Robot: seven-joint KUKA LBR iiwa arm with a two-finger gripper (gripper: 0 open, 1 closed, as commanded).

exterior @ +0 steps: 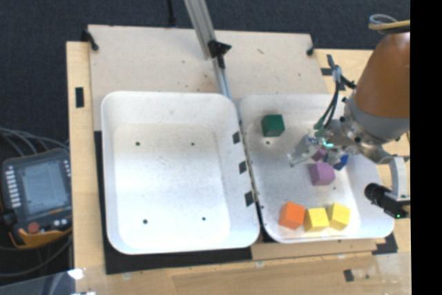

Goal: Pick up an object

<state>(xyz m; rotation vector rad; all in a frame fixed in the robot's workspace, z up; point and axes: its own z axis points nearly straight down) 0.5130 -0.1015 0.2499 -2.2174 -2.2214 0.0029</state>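
The tool (319,150), its grip state impossible to tell, hovers at the purple block's (322,173) twelve o'clock and should centre over it before descending.

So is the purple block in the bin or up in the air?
In the bin. The purple block sits on the floor of the right bin, just under the gripper; whether the gripper touches it, cannot tell.

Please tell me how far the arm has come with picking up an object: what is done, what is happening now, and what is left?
Done: the arm has reached into the right bin, and the gripper is low beside the purple block.
In hand: nothing is visibly lifted. The purple block rests on the bin floor, and so do the green block, orange block and two yellow blocks.
Left: grasping one and raising it.
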